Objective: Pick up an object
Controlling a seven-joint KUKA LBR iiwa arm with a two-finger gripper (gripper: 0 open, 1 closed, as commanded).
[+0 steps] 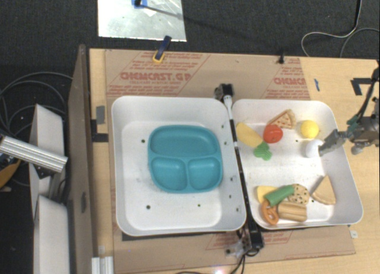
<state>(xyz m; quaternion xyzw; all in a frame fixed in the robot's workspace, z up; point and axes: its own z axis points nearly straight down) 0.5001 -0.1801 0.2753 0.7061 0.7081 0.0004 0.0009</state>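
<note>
Nearest the lens, low in the right bin (347,166), a heap of toy food (284,203) lies tangled: pretzel, bread roll, green piece, wedge. Such plastic pieces are probably light, stiff and slick, so a lone one suits better, such as the white egg (309,147), taken across its middle. Just beside it hovers the gripper (330,142), empty; whether it is open cannot be told. Left, a teal plate (184,160) sits in the other bin (133,124).

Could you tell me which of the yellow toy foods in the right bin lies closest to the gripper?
The round yellow lemon, near the bin's far right corner, lies closest to the gripper. The long yellow piece sits by the divider, and the yellow wedge lies in the near pile.
</note>
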